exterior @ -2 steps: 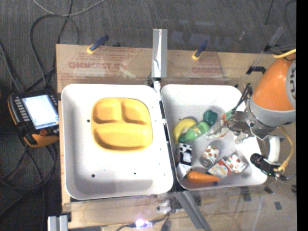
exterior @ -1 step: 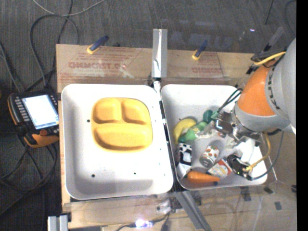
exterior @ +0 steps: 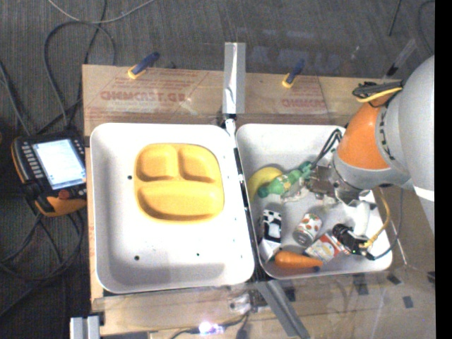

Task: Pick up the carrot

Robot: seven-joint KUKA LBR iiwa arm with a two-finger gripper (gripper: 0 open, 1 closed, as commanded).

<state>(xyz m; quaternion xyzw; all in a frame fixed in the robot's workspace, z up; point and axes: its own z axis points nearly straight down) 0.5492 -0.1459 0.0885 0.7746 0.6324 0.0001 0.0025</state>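
Dark carpet surrounds two white bins. Carrot (exterior: pixel 296 261) lies against the right bin's (exterior: pixel 248 189) near wall, beside a small can (exterior: pixel 308 229). Gripper (exterior: pixel 319 183) hovers farther back, finger state indiscernible; it should descend astride the carrot's midsection.

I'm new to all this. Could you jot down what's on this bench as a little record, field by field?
left bin: holds a yellow divided tray
right bin: holds a jumble of small items
carrot: lies along the near wall of the right bin, apart from the arm
other items: yellow round fruit, green toy, small can, black-and-white box
arm: reaches in from the right, over the right bin
gripper: beside the green toy; fingers too unclear to judge
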